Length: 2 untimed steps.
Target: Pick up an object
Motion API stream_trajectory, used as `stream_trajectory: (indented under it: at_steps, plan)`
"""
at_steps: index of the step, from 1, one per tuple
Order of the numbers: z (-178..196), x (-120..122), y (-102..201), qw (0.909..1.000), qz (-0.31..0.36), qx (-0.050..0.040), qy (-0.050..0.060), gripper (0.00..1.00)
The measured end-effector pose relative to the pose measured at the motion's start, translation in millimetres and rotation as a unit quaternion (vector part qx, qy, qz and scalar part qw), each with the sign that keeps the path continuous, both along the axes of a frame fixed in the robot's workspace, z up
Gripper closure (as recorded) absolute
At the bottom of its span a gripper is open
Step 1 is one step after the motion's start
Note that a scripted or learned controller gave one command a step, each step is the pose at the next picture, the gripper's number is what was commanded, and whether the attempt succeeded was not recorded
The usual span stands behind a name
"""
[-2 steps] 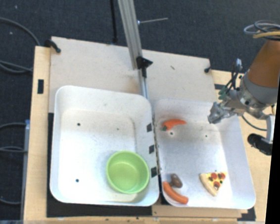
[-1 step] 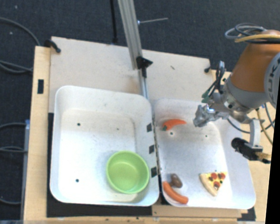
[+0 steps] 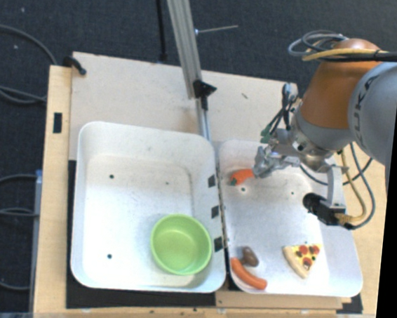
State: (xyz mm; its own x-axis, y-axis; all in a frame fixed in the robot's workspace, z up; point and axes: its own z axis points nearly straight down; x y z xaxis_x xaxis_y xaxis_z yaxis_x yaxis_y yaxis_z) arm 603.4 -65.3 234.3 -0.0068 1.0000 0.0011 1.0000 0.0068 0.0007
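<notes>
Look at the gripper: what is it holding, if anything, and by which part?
It cannot be told. The gripper sits right beside the toy carrot, but no grip shows.

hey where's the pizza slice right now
The pizza slice lies in the right bin near its front right corner, right of the brown piece and the hot dog.

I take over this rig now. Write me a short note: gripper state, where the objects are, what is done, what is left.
Gripper: low over the top-left part of the right bin, right next to the orange carrot piece; a grasp cannot be confirmed.
Right bin also holds: pizza slice, brown piece, sausage.
Left bin holds the green bowl.
Done: approach to the carrot piece.
Left: grasp and lift an object.
</notes>
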Motion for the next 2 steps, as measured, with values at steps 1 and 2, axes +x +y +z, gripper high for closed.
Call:
stream_trajectory:
  at_steps: [1, 2]
  plan:
    - [-7, -11, 52, 1.0000, 0.000, -0.0001, 0.001, 1.00]
    - [9, -15, 107, 1.0000, 0.001, 0.0009, -0.001, 1.00]
